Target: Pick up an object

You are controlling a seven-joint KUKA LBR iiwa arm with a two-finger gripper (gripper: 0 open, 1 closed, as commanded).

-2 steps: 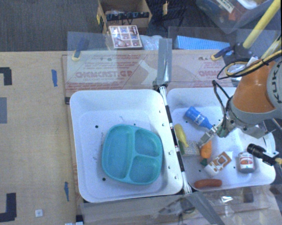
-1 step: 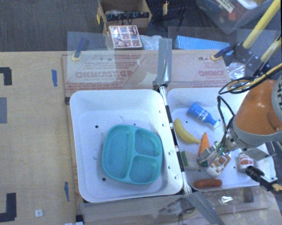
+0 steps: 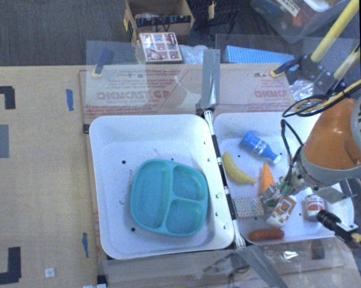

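gripper: low in the right bin, over a small white-and-orange carton; grip state cannot be told
carrot: just beside the gripper
banana: left of the carrot
blue bottle: toward the far wall
sausage: near the front rim
grey sponge: left of the carton
small can: right of the carton
left bin: holds a teal divided tray

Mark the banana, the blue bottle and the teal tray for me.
banana (image 3: 237, 170): camera view, middle of its curve.
blue bottle (image 3: 255, 145): camera view, its body.
teal tray (image 3: 148, 189): camera view, large left compartment.
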